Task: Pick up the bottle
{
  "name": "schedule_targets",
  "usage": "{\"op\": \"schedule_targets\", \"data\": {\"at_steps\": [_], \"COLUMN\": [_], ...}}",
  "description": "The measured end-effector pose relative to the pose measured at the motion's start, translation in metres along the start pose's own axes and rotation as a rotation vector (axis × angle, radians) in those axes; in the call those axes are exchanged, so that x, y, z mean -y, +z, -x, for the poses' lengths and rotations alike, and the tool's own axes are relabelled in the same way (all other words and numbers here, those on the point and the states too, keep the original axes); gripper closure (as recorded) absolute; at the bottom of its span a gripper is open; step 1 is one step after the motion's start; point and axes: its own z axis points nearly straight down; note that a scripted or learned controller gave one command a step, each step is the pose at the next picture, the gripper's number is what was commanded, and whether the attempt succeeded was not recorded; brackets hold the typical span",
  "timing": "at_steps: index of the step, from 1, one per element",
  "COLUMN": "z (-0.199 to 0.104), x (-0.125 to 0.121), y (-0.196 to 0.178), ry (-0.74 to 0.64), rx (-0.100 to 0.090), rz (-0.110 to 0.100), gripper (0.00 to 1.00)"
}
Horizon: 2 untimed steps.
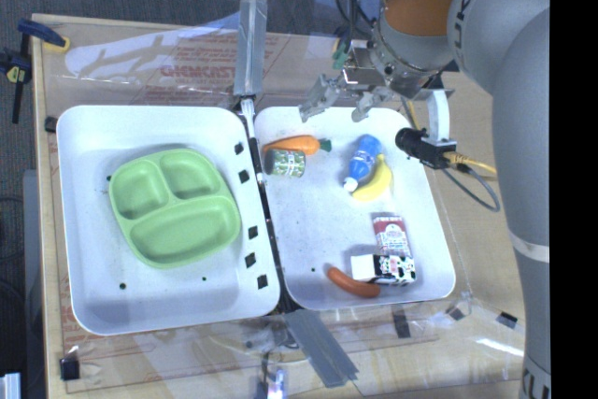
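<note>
A small blue bottle (363, 159) with a white cap lies in the right bin (308, 276), leaning against a yellow banana (377, 184). My gripper (338, 105) hovers over the bin's back edge, above and a little left of the bottle. Its two fingers (316, 103) are spread apart, open, with nothing between them.
The right bin also holds a carrot (292, 145), a small green can (285, 164), a red-and-white carton (391, 235), a black-and-white carton (385, 267) and a sausage (351, 282). A green divided plate (174, 206) sits in the left bin (84, 276). A metal divider (250, 42) stands between the bins.
</note>
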Motion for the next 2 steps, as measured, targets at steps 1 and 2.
{"op": "schedule_targets", "data": {"at_steps": [1,2], "z": [0.050,0.088], "x": [-0.013,-0.006], "y": [0.085,0.123], "ry": [0.070,0.078], "rx": [0.000,0.000], "rz": [0.001,0.001], "gripper": [0.00,0.00]}}
